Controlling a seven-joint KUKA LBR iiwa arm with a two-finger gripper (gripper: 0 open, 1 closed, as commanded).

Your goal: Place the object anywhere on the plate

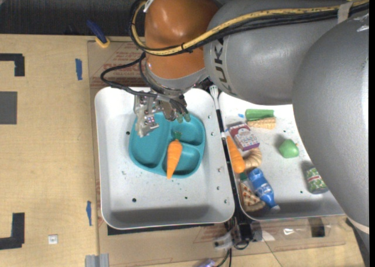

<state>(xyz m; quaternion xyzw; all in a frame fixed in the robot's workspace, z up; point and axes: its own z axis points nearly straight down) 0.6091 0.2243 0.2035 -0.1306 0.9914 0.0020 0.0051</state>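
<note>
Nearest the camera, at the lower edge of the bench (47, 201), sits the front rim of the left bin (117, 190), with the right bin (293, 201) just beside it across a dark divider.

In the right bin, closest to view, a blue bottle (263, 188) lies on a waffle-patterned item (251, 198). Further back lie a round biscuit-like piece (253, 157), a second orange carrot (235, 156) along the divider, and a small purple-and-white box (244, 137). A green can (315, 180) rests near the arm's edge, and a green rounded piece (288, 148) sits towards the middle. At the far end are a corn cob (263, 123) and a green stick-shaped item (259, 113), touching or nearly so.

In the left bin, a teal divided plate (143, 157) sits towards the far half. A carrot (173, 156), green top pointing away, lies on the plate across the ridge between its compartments, tip reaching the plate's near rim. The carrot is free of the gripper.

The gripper (158, 116) hangs over the far part of the plate, beside the carrot's top. Whether its fingers are spread or pressed together cannot be told; the metal parts overlap in this view. Nothing is visibly held between them.

Above it, the orange band (173, 26) and grey arm (281, 49) cover the far right of the scene, with yellow and black cables (193, 43) looped around the wrist.
</note>
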